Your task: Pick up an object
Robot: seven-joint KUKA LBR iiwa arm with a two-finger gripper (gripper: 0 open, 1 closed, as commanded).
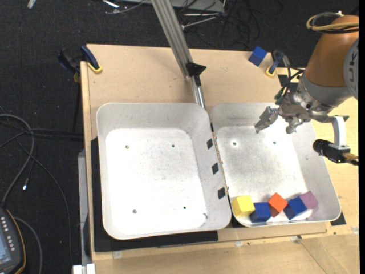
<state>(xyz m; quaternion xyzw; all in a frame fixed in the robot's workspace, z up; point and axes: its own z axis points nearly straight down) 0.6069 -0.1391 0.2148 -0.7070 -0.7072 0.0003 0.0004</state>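
arm (333, 56) | fingers (279, 123) spread, seemingly bare | blocks (276, 205) near edge, right bin (259, 158)

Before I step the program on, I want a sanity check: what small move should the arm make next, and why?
Probably travel toward the near edge of the right bin. The gripper hangs open with nothing between its fingers over the bin's far end, while the yellow, orange, purple and two blue blocks cluster along the near rim.

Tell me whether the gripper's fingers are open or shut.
Open: the gripper hangs over the right bin, its two fingers spread with bare bin floor between, holding nothing.
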